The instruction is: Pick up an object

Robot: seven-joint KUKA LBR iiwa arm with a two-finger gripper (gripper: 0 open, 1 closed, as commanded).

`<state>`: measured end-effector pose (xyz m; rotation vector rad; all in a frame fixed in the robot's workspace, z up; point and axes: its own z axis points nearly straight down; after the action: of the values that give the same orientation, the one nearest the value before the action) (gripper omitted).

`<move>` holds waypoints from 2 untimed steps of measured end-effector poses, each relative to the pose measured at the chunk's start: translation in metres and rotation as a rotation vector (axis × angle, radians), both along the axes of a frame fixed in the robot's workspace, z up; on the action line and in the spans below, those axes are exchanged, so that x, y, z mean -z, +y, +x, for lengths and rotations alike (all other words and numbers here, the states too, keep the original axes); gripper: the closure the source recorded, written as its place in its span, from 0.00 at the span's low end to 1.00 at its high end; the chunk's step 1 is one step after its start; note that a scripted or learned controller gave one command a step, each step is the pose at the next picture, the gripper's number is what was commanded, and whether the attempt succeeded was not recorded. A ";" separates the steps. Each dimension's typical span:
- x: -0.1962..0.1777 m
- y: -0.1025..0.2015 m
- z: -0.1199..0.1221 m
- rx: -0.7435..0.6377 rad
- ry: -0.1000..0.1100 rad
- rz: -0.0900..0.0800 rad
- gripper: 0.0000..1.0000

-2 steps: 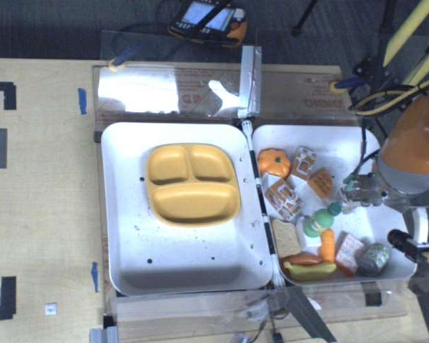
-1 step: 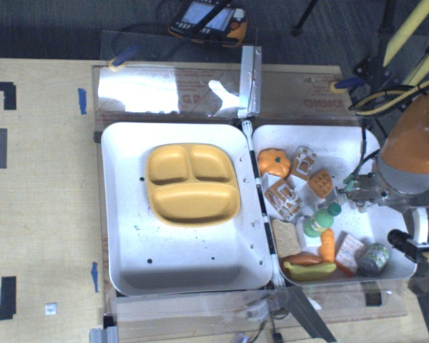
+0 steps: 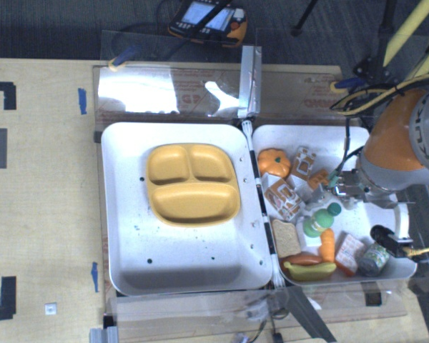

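Note:
The right bin (image 3: 350, 136) holds a pile of toy food. An orange pumpkin-like piece (image 3: 273, 162) lies at its far left, with patterned snack packets (image 3: 282, 196) beside it. A green bottle (image 3: 319, 222) lies in the middle. An orange carrot (image 3: 327, 244), a slice of bread (image 3: 287, 238) and a yellow banana-like piece (image 3: 309, 269) sit towards the front. My gripper (image 3: 332, 190) reaches in from the right and sits low over the pile, just above the green bottle and next to the packets.
In the left bin (image 3: 121, 213) lies a yellow divided plate (image 3: 193, 183). A red-and-white box (image 3: 349, 252) and a dark can (image 3: 375, 258) sit at the right bin's front right. A clear wall (image 3: 249, 81) stands behind the bins. Cables hang at the right.

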<state>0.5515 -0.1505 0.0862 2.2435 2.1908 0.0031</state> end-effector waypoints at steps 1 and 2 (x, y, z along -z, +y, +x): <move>-0.011 0.000 0.001 0.001 -0.005 -0.001 1.00; -0.126 0.066 0.026 -0.110 0.005 0.002 1.00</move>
<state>0.5774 -0.0846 0.2124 2.1227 2.3147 0.0002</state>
